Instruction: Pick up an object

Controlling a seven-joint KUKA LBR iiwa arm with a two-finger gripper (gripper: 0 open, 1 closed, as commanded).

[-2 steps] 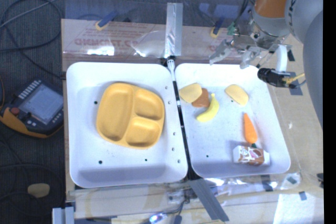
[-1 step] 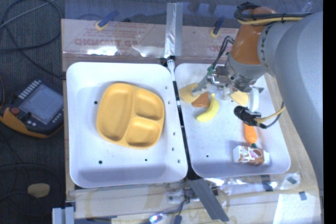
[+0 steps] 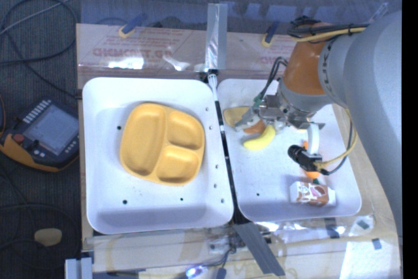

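While a small brown-and-white carton (image 3: 312, 193) lies near the front edge of the right-hand shallow white bin (image 3: 261, 199), well apart from the arm, the likelier target sits farther back: a yellow banana-shaped toy (image 3: 260, 139) beside an orange piece (image 3: 252, 128). Its long axis runs slantwise, lower-left to upper-right. The two-finger gripper (image 3: 264, 115) hangs just above it, touching or nearly so. How wide the jaws stand, or whether they grip anything, cannot be told. Farthest left, a yellow divided plastic tray (image 3: 162, 142) fills the other bin (image 3: 98, 206).

You saw a yellow-orange divided tray (image 3: 163, 142) in the white left bin (image 3: 98, 193). At three o'clock, the white right bin (image 3: 274, 199) held a yellow banana (image 3: 260, 138) and a brown-and-white packet (image 3: 312, 193).
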